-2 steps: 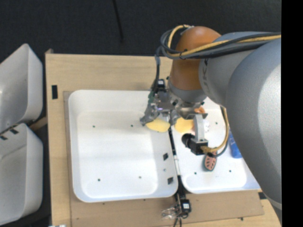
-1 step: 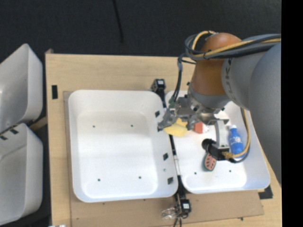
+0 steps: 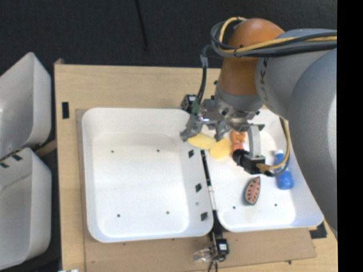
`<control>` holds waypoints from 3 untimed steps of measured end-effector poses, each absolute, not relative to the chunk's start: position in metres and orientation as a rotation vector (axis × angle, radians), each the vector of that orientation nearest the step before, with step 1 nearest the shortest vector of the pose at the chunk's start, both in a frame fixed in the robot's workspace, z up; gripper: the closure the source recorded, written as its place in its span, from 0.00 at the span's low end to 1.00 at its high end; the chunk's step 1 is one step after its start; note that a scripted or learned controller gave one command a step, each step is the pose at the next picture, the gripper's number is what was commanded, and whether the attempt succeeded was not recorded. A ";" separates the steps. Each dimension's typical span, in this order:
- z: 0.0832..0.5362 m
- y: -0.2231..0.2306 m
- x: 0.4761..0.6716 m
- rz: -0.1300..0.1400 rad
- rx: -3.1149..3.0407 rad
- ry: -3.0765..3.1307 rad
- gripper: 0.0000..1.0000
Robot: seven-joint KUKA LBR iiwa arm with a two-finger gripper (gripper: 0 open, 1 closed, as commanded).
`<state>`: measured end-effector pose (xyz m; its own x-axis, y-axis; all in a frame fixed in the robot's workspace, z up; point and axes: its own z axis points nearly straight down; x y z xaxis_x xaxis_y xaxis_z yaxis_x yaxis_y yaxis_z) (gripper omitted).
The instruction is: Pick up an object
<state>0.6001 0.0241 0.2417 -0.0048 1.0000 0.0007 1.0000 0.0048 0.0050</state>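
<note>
Clenched or released, I could not tell which my pincer (image 3: 211, 130) was: it hung over the divide between the two bins, at their far edges. Leftward, the left bin (image 3: 136, 208) offered me nothing. A yellow piece (image 3: 211, 144) lay just under me at the right bin's (image 3: 272, 217) left edge, seemingly touching my tip. Farther right sat a slice-shaped toy (image 3: 253, 190), then a blue object (image 3: 285, 180). I judged myself at the grasp; next came closing squarely and lifting straight.

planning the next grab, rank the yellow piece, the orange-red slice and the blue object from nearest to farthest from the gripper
1. Yellow piece, right under the gripper by the divider.
2. Orange-red slice, lower in the right bin.
3. Blue object, toward the right edge.
</note>
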 end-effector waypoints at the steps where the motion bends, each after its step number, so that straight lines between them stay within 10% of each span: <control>1: 0.292 0.098 0.633 0.011 2.207 2.231 1.00; 3: 0.369 0.040 0.607 0.000 2.209 2.225 1.00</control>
<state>0.6070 0.0399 0.3687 -0.0075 1.0000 -0.0042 1.0000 0.0075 0.0044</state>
